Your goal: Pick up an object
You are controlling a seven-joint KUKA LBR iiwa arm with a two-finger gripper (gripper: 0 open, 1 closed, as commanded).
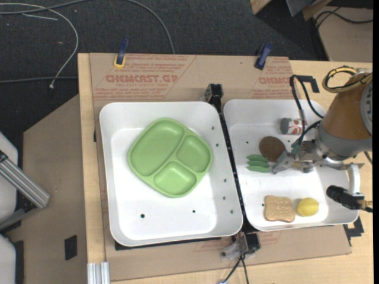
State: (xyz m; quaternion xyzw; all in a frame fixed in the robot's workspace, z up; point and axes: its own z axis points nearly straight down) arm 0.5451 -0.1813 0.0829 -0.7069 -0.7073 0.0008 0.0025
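Pincer (pixel 283 164) low in right bin (pixel 249 117), right-centre of frame; finger spread not discernible, cannot tell whether clenched or released. Tip just beside brown round piece (pixel 271 148) and green bean pod (pixel 257 163); contact unclear. Same bin held cracker (pixel 279 209) and lemon (pixel 307 206) at lower edge, small grey-red item (pixel 291 125) near top. Left bin (pixel 112 176) held green divided plate (pixel 170 157), tilted diamond-wise.

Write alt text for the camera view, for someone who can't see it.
A grey robot arm's gripper is low in the right white bin beside green beans and a brown round cookie. The left white bin holds a green divided plate.
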